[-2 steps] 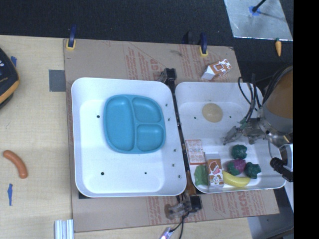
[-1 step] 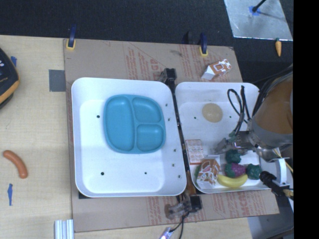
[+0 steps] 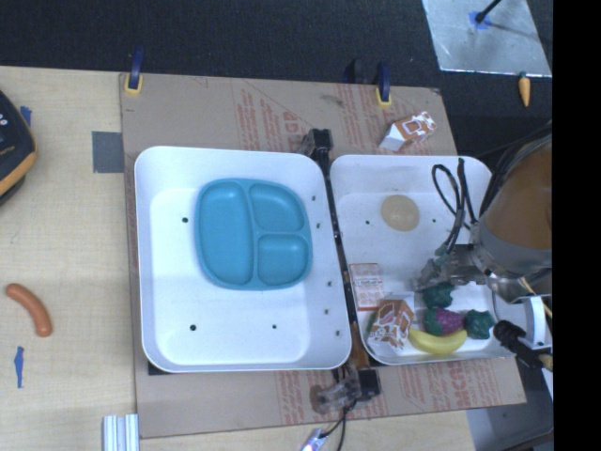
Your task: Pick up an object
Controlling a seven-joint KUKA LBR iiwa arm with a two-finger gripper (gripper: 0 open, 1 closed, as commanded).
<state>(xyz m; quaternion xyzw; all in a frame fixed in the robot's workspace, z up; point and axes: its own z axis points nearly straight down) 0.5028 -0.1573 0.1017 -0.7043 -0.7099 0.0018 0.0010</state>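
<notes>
On the bare surface (image 3: 66,252) at the far left lies a toy sausage (image 3: 30,308), at about 8 o'clock from the left bin (image 3: 160,252). That bin carries a blue divided plate (image 3: 252,232), lying flat a little toward 12 o'clock of its middle. The right bin (image 3: 413,181) sits just beside it, their rims nearly touching. Inside it, a tan disc (image 3: 400,212) rests toward 12 o'clock; a small printed packet (image 3: 365,284) lies at 9 o'clock, and a snack wrapper (image 3: 391,324) at about 7 o'clock. Along the 6 o'clock rim lies a yellow banana (image 3: 438,342), touching a purple toy (image 3: 447,320) and green pieces (image 3: 438,296) — a tight cluster. The gripper (image 3: 449,269) hangs just above this cluster, at the green pieces' 12 o'clock; whether its fingers are spread or closed, I cannot tell. Outside the bin, at 12 o'clock, a small carton (image 3: 408,131) lies tilted on the cardboard sheet (image 3: 235,120).
</notes>
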